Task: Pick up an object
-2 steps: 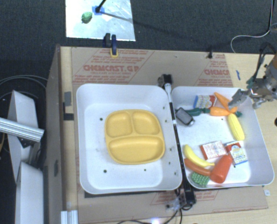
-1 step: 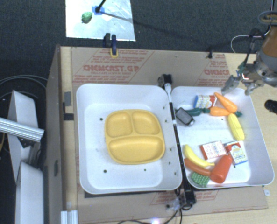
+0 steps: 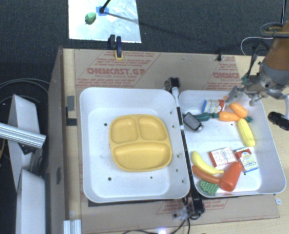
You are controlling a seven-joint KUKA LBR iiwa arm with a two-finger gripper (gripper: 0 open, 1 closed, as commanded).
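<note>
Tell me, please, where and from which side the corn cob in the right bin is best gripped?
Grip the corn cob across its middle, coming straight down from above. It lies flat and alone on the floor of the right bin, long axis running up and down the view, with bare floor on both long sides. The fingers would likely close best across its narrow width, left to right.

Robotics lab: KUKA arm [image 3: 280, 52] w/ orange band over bench [image 3: 134, 65] covered w/ cardboard, two white bins [image 3: 93, 130], toy food [image 3: 232, 112], loose cables [image 3: 8, 89], dark carpet [image 3: 22, 28].
</note>
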